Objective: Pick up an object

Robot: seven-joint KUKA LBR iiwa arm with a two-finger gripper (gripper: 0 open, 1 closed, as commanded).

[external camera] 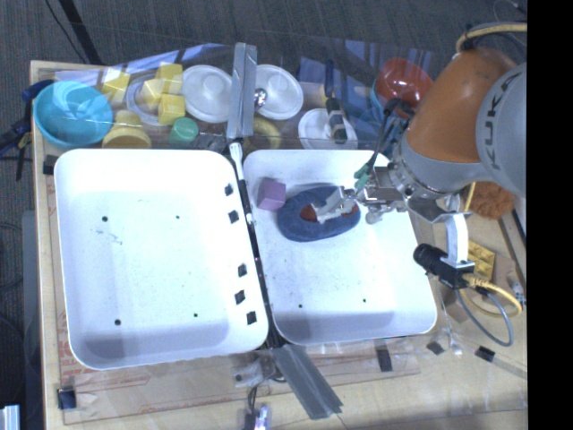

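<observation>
— Where is the gripper (333,206) now?

— Low over the right bin (394,316), near its far edge, reaching in from the right. It sits right on top of the dark blue oval object (309,224), which lies flat on the bin floor toward the far left corner.

— Is anything held?

— I would not say so. A small reddish thing (309,212) rests on the blue oval just beside the fingertips, but I cannot see it between them. The jaws look slightly apart, closing in around that spot; the view is too coarse to be sure.

— What else is in that bin?

— A purple block (271,193), close to the far left corner, just beside the blue oval and apart from the gripper. The left bin (81,240) shows bare floor.

— So which step is this?

— By my judgement, the grasp itself: the arm is down at the object and has not lifted.

— And the next move?

— Bring the fingers together firmly on the reddish piece or the rim of the blue oval, then rise straight up. The oval is flat and low, so a shallow pinch could slip off; the purple block is near enough to be nudged.
</observation>
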